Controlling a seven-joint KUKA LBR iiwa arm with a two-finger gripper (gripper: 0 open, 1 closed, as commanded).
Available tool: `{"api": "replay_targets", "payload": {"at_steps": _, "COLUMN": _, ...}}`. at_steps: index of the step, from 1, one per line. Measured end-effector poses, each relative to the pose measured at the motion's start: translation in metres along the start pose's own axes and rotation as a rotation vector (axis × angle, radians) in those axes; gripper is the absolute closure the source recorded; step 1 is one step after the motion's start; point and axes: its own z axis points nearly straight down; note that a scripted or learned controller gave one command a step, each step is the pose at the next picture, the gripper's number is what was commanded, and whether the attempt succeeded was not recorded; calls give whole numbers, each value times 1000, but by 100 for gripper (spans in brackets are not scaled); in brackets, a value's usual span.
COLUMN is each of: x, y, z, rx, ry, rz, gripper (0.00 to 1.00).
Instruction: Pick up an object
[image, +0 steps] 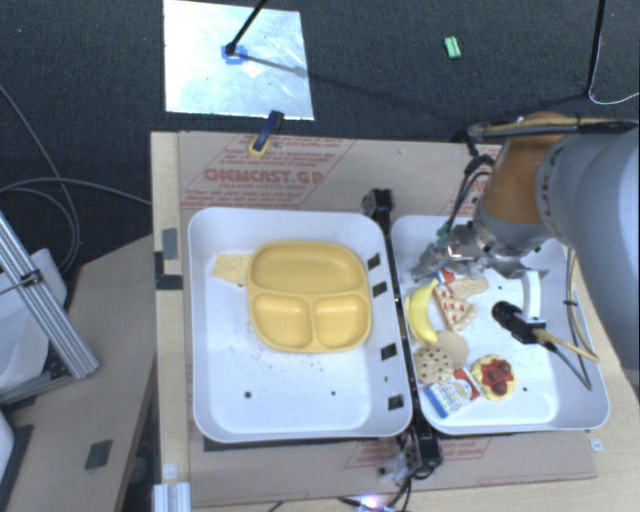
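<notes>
Camera view, items as seen:

- Table: tan surface carrying a printed cardboard sheet, with both bins on the sheet.
- Left bin: white and shallow. It holds a yellow divided plate with three compartments, lying flat near the middle. A pale yellow flat piece touches the plate's upper-left edge.
- Right bin: white and shallow, with toy food gathered along its left side.
  - Banana: lies lengthwise just beside the bin's left wall.
  - Pizza slice: just right of the banana.
  - Cookie: below the banana.
  - Berry tart: right of the cookie, apart from it.
  - Blue-and-white packet: near the bin's front edge, between the cookie and the tart.
- Gripper: over the upper-left part of the right bin, just above the banana's upper end and the pizza slice. Whether it is open or closed cannot be told. No object is visibly held.
</notes>
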Motion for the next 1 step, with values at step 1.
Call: {"api": "replay_targets", "payload": {"at_steps": 1, "x": 4, "y": -6, "z": 0, "rx": -9, "ry": -7, "rz": 0, "gripper": 0}}
